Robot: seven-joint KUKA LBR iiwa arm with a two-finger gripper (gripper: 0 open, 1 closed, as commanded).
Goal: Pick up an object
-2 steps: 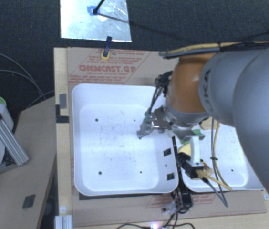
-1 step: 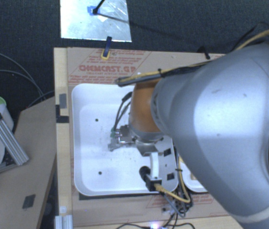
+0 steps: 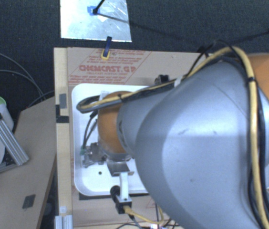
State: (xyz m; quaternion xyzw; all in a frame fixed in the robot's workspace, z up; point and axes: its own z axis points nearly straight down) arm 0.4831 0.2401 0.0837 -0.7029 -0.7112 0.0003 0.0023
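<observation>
My grey arm (image 3: 196, 142) fills most of the view and reaches leftward, down into the left white bin (image 3: 79, 128). The orange band (image 3: 108, 130) above the wrist hangs over the middle of that bin. Below it the wrist and gripper body (image 3: 94, 154) point down at the bin floor near the left wall. The arm hides what lies under the gripper, and I make out no loose object in the bare parts of the bin.
A cardboard sheet (image 3: 110, 66) with red print lies behind the bin. A shiny plate (image 3: 94, 13) rests on the dark floor at the back. An aluminium frame (image 3: 3, 132) stands at the left beside a tan bench top (image 3: 29, 175).
</observation>
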